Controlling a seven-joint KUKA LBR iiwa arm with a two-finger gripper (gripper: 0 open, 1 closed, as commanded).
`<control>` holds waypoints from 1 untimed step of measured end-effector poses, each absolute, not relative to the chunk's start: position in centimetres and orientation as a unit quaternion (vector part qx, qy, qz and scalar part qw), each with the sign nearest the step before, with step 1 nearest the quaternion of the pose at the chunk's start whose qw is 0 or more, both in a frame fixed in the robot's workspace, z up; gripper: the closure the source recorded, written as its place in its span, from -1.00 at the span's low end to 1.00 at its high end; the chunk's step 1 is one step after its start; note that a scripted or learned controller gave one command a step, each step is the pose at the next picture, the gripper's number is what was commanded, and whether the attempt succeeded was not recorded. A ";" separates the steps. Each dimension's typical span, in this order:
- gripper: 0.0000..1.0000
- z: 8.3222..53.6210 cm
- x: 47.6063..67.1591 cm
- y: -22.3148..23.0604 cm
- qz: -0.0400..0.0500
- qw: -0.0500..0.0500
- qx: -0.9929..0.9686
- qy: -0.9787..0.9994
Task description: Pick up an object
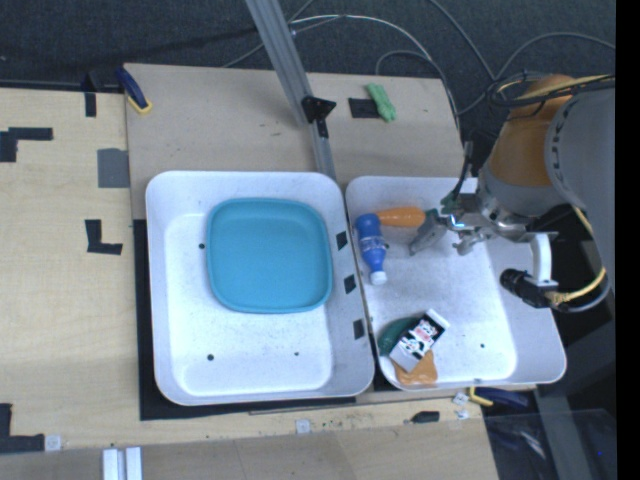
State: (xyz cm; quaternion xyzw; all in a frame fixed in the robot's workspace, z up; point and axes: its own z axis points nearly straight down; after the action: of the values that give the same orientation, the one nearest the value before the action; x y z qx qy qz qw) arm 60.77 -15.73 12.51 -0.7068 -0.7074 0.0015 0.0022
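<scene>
The grey KUKA arm with its orange band [560,138] reached in from the right, bent low over the right bin, probably so the tool could drop almost straight onto whatever lay below. The left shallow white plastic bin [180,358] held a turquoise square plastic plate with rounded corners [270,254], lying flat near the middle; it seemed too broad and flat for an easy two-finger pinch. The right shallow white bin [500,308] carried the smaller clutter, which likely explained why the arm worked on that side.

The two-finger gripper [445,233] hung over the upper part of that bin, its fingers [425,240] spread apart in a wide V with nothing between them. Just to its left lay the likeliest target, a small orange carrot-shaped toy [403,217], on its side near the bin's upper left, tapered and smooth, so it might roll under a careless squeeze. Touching or nearly touching it below was a small blue plastic bottle with a white cap [371,247], also lying down along the left wall. In the lower left corner sat a huddle of a dark green item, a black-and-white printed packet [418,340] and an orange-brown piece, overlapping so that their edges were hard to tell apart.
</scene>
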 end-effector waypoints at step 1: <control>-1.00 8.8 60.8 -15.7 0.000 0.000 -0.707 -0.707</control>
State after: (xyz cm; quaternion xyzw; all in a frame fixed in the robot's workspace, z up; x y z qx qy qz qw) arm 60.77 -15.69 8.81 -0.7068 -0.7074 0.0004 0.0000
